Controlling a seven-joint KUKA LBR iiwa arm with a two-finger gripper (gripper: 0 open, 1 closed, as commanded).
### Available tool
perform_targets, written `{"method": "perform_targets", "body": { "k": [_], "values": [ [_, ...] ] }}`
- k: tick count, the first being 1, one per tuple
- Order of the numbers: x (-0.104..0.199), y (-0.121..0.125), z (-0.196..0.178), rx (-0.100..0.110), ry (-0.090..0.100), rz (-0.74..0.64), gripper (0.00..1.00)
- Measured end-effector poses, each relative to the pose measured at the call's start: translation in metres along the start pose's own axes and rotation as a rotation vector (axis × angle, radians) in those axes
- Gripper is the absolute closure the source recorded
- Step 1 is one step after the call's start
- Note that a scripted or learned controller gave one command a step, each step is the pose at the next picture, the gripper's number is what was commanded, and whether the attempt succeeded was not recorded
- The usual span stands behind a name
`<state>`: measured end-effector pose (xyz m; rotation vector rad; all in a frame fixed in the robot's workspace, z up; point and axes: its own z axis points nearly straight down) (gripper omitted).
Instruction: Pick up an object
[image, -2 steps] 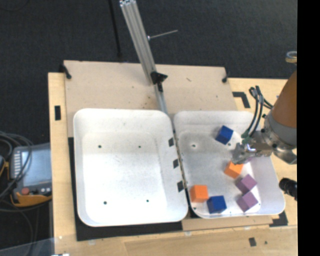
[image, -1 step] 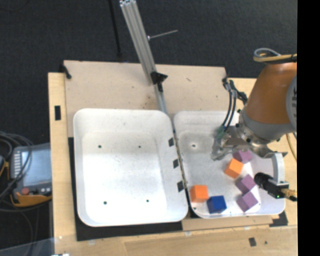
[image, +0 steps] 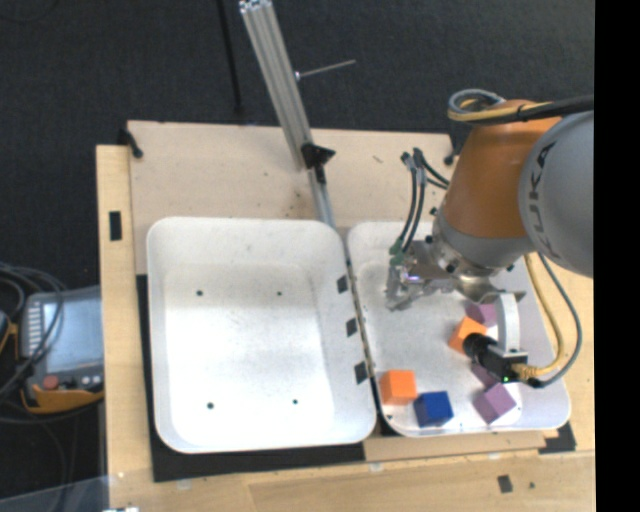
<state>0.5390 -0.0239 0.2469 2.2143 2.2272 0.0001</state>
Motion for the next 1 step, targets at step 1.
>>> {"method": "perform_targets", "body": {
  "k": [1],
  "values": [
    [0.0433,0.0249,-0.0081,-0.001,0.002,-0.001,1.00]
  ]
}}
